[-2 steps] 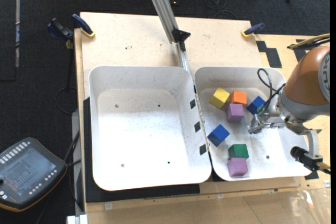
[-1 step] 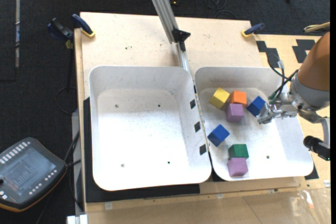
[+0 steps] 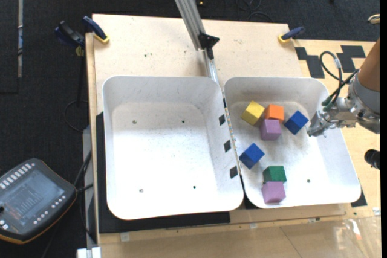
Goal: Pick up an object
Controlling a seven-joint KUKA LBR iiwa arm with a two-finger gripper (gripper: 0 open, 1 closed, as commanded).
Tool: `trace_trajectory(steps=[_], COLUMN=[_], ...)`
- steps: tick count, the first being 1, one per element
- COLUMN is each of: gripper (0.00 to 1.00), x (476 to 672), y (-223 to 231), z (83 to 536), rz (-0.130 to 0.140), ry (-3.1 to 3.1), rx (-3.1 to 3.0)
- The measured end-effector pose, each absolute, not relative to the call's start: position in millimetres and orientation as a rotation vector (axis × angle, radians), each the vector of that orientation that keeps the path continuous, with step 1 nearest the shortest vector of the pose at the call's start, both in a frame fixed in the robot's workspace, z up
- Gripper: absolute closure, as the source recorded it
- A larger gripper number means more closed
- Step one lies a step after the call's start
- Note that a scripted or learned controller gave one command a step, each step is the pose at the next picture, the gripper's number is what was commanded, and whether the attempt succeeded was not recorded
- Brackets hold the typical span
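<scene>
From my remote station I see the pincer [image 3: 314,128] over the right edge of the right bin [image 3: 338,160], just beside a blue cube [image 3: 296,122]. I judge it stands there because this cube is the nearest one to the arm [image 3: 363,99] and has free space on its right side, so it is an easy target. Whether the pincer is spread or pressed together I cannot tell; it is too small and blurred, and I see nothing between its tips.

All cubes lie in the right bin, I suppose because picking starts from there; the left bin [image 3: 121,130] would receive them. Four make a tight group at the top: a yellow cube [image 3: 253,112], an orange cube [image 3: 276,112], a purple cube [image 3: 271,129] and the blue one near the pincer. Lower there are a second blue cube [image 3: 251,155], a green cube [image 3: 275,174] and a second purple cube [image 3: 273,192], touching the green one.

The count: two blue, two purple, one yellow, one orange, one green, seven cubes together, and two bins on the desk [image 3: 151,45].
</scene>
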State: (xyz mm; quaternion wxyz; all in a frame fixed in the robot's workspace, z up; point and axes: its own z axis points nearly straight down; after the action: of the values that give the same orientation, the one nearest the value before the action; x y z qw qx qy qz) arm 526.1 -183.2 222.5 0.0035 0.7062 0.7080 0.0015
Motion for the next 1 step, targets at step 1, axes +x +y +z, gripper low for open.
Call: trace_trajectory(steps=[1], gripper=[1.0], x=[527.9], y=[-183.4], z=[254.7], rz=[0.004], ry=[2.22], rx=[2.213])
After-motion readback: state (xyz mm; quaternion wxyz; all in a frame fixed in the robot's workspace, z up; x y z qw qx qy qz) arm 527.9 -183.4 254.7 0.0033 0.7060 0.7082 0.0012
